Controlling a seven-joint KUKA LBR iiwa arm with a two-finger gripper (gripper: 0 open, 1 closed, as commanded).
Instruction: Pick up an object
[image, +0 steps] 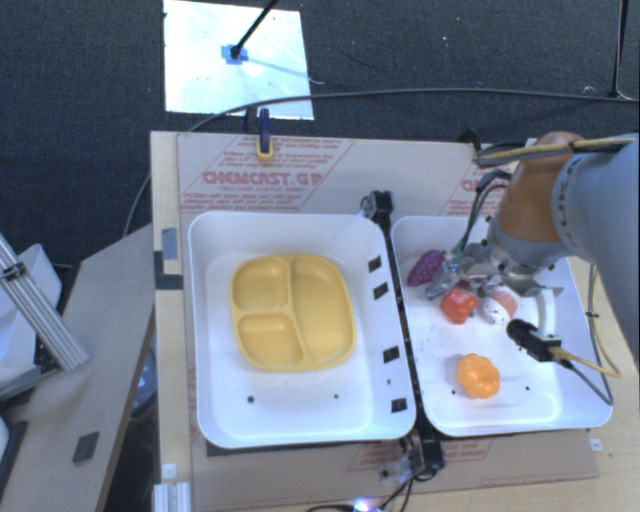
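Metal-grey and low over the right bin (575, 395), the pincer (463, 283) sits among a small huddle of toys; from where I stand I cannot tell how it is set, because the wrist and its cabling crowd that spot. Just under its tip lies a red-orange piece (457, 306), touching or very nearly touching the metal (I cannot say which). Beside that, to the right, is a white-and-red piece (497, 306), partly under the wrist. A purple, knobbly thing (426, 266), like a bunch of grapes, lies just to the left of the pincer, near the bin's inner wall. Further toward the front of the same bin, well apart from the huddle, sits an orange pepper-like toy (478, 376) on its own. Above the wrist comes the orange band (528, 205), then the grey arm (600, 205) running off to the right. A black-tipped yellow cable (560, 353) trails over the bin's right side. The left bin (215, 400) holds a yellow tray (292, 310) with three compartments, lying flat in the middle. Both bins rest on a clear sheet with red lettering (262, 179).
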